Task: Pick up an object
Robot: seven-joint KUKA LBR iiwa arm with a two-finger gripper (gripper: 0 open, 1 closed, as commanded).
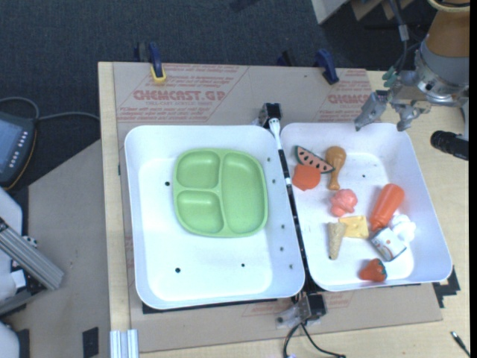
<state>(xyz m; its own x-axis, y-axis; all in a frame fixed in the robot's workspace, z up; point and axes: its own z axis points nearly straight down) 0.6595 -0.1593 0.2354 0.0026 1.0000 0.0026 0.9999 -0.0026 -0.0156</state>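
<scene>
- The grey two-finger gripper (387, 115) hangs above the far rim of the right shallow white bin (428, 200), its fingers spread apart with nothing between them.
- The toy foods lie in that bin, nearer the camera than the gripper: a red watermelon slice (311, 158), a brown drumstick (336, 164) and an orange carrot (386, 205).
- A green divided plate (221, 192) sits in the left white bin (149, 259).
</scene>
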